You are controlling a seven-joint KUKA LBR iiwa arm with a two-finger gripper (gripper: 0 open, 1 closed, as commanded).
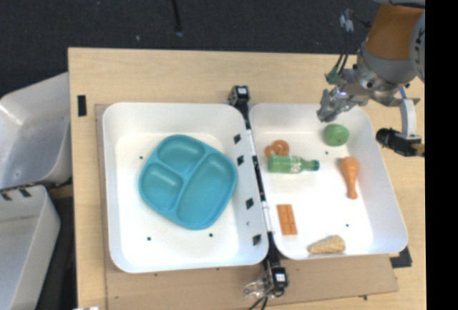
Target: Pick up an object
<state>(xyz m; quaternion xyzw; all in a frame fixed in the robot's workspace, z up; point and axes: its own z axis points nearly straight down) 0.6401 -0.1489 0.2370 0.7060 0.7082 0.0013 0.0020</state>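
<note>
seen from above, a wooden worktop (179, 72) carries two white bins side by side. the left bin (118, 230) holds a blue divided plate (187, 181). the right bin (383, 219) holds a green ball (335, 134), a green bottle (291, 165), an orange ring (277, 148), an orange drumstick (350, 174), an orange block (286, 219) and a tan wedge (326, 245). my jaws (330, 109) hang just above and left of the ball, near the far rim; i cannot tell how they are set. the ball looks light, smooth and likely to roll, so i would close across its widest middle.
</note>
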